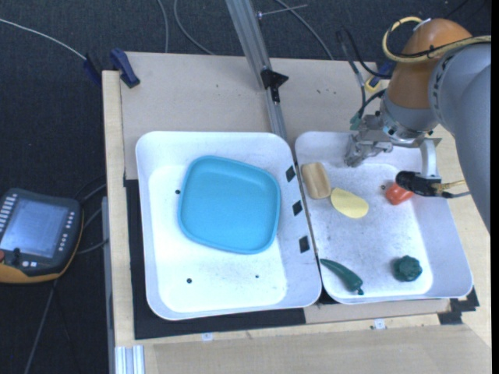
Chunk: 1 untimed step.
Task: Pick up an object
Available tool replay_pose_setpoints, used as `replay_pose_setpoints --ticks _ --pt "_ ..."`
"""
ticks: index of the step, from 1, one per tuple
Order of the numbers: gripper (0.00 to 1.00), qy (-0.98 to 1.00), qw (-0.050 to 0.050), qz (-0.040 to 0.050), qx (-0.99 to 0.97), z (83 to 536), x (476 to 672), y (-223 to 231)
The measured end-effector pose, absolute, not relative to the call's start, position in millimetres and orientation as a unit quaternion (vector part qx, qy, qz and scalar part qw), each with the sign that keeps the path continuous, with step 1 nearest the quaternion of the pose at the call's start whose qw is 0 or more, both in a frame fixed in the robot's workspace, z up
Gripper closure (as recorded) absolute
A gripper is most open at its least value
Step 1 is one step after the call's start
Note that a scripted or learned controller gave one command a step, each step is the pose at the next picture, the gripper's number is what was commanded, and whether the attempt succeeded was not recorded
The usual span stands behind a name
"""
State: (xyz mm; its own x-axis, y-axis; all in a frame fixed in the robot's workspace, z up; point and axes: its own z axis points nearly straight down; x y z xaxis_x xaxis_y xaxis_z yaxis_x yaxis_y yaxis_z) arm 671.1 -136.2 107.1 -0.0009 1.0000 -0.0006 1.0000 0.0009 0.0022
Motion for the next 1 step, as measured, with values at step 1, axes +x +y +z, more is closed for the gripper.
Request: replay_pose_setpoints --ticks 1 --pt "1.0 0.707 0.002 0.0014 0.707 151.0 675.3 -139.2"
